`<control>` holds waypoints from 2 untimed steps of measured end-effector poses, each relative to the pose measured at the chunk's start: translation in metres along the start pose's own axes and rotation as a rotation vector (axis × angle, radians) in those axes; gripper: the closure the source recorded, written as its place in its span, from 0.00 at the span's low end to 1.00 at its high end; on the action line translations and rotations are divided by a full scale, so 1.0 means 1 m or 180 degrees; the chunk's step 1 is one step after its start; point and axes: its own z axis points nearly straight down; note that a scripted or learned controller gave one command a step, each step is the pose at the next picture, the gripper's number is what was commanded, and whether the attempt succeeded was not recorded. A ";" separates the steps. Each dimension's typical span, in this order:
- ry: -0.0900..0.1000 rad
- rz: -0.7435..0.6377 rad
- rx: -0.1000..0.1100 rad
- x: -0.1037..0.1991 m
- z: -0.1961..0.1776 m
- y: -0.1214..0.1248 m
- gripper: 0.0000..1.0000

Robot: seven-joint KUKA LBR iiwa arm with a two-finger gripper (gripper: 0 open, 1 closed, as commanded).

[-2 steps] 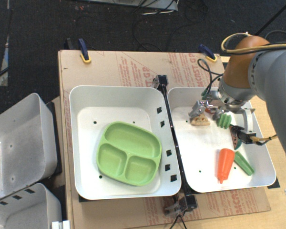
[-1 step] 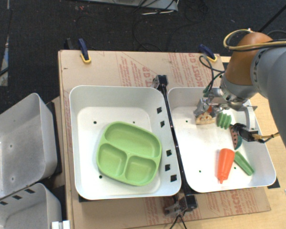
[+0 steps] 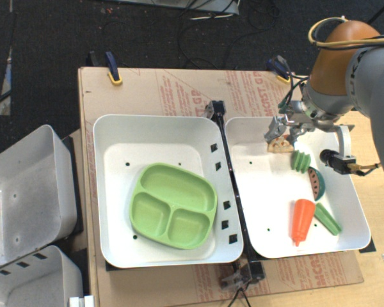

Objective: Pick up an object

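Lying nearest, well below the jaws: carrot (image 3: 301, 220) and, just beside it, green stick (image 3: 327, 219) in the right bin (image 3: 262, 238). Sitting a bit higher, watermelon slice (image 3: 317, 183) and ridged green piece (image 3: 300, 161), closer under the jaws. Resting right at the fingertips, tan bread slice (image 3: 281, 146). Hovering over it, gripper (image 3: 283, 128), grasp impossible to judge. Lying far off in the left bin (image 3: 109, 133), green divided plate (image 3: 173, 204).

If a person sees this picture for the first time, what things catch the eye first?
The light green divided plate stands out, lying in the left bin. In the right bin, an orange carrot lies near the front, with green pieces beside it. The arm's hand hangs over that bin's far corner, at a small tan object.
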 end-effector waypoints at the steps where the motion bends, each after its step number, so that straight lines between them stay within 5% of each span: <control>1: -0.0001 0.0000 0.0002 -0.001 -0.064 0.003 1.00; 2: -0.0001 -0.0002 0.0002 0.001 -0.127 0.004 1.00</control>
